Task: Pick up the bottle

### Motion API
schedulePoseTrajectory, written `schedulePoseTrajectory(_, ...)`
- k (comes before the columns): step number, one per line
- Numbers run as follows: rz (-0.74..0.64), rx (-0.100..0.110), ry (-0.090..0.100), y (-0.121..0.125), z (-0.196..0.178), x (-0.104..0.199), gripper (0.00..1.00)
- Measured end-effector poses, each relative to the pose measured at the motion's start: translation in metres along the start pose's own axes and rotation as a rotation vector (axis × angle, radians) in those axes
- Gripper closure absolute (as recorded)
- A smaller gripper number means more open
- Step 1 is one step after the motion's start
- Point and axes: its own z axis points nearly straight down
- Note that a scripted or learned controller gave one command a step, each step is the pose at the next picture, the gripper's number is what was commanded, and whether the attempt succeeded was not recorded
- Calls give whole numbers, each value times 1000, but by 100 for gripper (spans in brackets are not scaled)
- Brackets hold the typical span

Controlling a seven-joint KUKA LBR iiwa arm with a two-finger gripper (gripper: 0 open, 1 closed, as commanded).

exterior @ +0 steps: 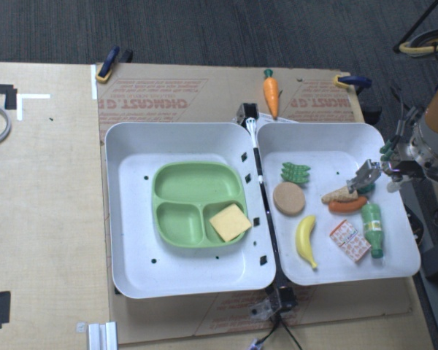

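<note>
Tool (365, 175) hovers above hot dog (344, 200), near bottle (372, 230).

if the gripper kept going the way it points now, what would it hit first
Likely the bread roll beside the hot dog: the gripper points down-left at them. Depth is unclear. The green bottle lies off that line.

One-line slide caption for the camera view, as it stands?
Gripper hovers over the right bin above the hot dog, beside the untouched green bottle.
</note>
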Motion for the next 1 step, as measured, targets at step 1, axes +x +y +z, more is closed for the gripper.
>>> schedulePoseTrajectory(1,0,0,-1,0,-9,0,100)
